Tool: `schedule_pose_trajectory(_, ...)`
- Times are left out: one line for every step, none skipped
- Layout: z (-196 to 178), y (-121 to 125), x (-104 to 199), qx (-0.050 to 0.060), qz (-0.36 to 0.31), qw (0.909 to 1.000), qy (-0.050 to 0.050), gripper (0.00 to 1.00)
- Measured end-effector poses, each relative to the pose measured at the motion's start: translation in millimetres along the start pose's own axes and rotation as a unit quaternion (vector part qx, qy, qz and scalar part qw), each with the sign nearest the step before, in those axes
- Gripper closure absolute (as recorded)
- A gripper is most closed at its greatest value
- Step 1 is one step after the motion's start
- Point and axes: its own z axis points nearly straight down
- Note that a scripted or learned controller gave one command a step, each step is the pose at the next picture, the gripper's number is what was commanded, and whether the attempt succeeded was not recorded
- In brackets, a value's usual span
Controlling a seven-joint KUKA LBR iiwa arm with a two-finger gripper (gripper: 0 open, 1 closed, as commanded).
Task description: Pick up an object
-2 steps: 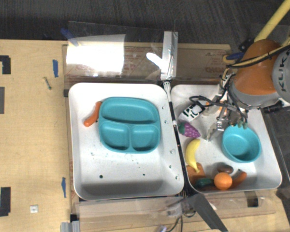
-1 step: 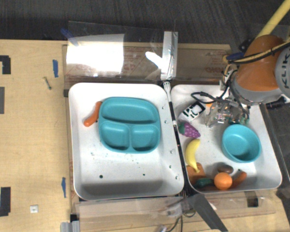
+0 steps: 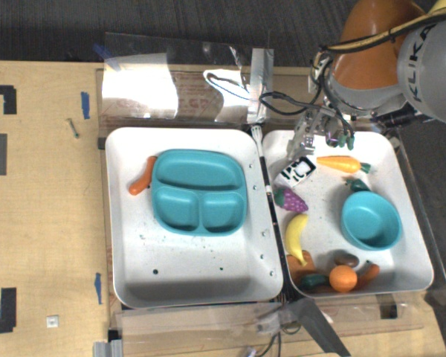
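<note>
A: Where do we see the arm [image 3: 401, 50]?

B: It comes in from the far right, and we see the gripper [image 3: 306, 141] hanging low over the far left corner of the right bin [image 3: 412, 199]. Whether it is spread or pressed together we cannot tell; cables and wrist parts crowd it.

A: Is anything in its grasp?

B: We see nothing between the fingers. A small black-and-white block [image 3: 298, 169] lies just near of it, on the bin floor.

A: What else do we have in that bin?

B: A carrot [image 3: 342, 164] to the right of the gripper, grapes [image 3: 291, 199] near of the block, then a banana [image 3: 297, 236]. A teal bowl [image 3: 369, 220] sits on the right side, and an orange [image 3: 343, 278] lies by the near wall among a few small pieces we cannot make out.

A: And the left bin [image 3: 134, 259]?

B: We see a teal divided plate [image 3: 200, 190] there, with a sausage [image 3: 142, 177] touching its left edge.
</note>
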Motion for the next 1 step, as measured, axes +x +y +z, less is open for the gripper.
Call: schedule_pose_trajectory(53.6,-133.6,27.6,0.003,-0.105,0.9945,0.006,1.0)
